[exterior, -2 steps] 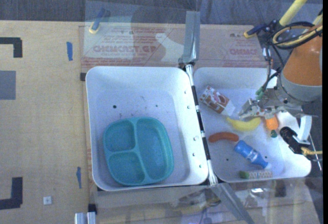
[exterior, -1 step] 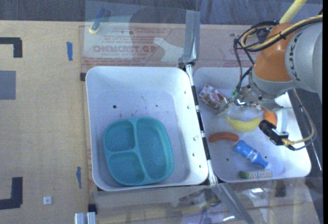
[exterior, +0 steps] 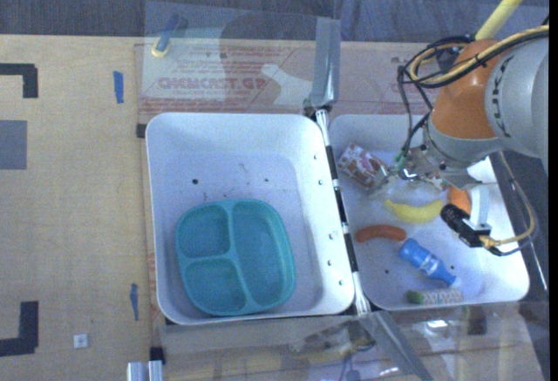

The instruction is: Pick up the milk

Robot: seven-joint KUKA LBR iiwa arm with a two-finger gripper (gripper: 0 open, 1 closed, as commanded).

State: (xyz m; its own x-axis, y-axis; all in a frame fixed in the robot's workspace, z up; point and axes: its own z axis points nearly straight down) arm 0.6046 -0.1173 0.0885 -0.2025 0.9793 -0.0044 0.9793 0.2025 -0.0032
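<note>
The gripper (exterior: pixel 418 172) hung low over the back part of the right bin (exterior: pixel 510 283). From where I stood, the wrist covered its tip, so I could not tell whether it was open or closed, and nothing showed in its hold. Just beside it, toward the wall between the two bins, lay a small red-and-white carton (exterior: pixel 361 166), tilted and rather crumpled, which I took for the milk. It rested on the bin floor, near the gripper, though I could not make out whether they touched.

Right under the gripper, on the nearer side, lay a yellow banana (exterior: pixel 415 211), and next to that an orange piece (exterior: pixel 459 197), partly behind a black fitting on the arm. Farther forward a reddish sausage (exterior: pixel 381 234) lay flat, then a blue bottle (exterior: pixel 429 261) on its side, and a small green thing (exterior: pixel 417 295) near the front wall.

Above the wrist the orange band (exterior: pixel 462 109) stood out, with black and yellow cables looping around it, and the grey arm (exterior: pixel 523 100) came in from the right.

In the left bin (exterior: pixel 235 139) a teal divided tray (exterior: pixel 235 257) sat toward the front, well apart from everything else.
</note>
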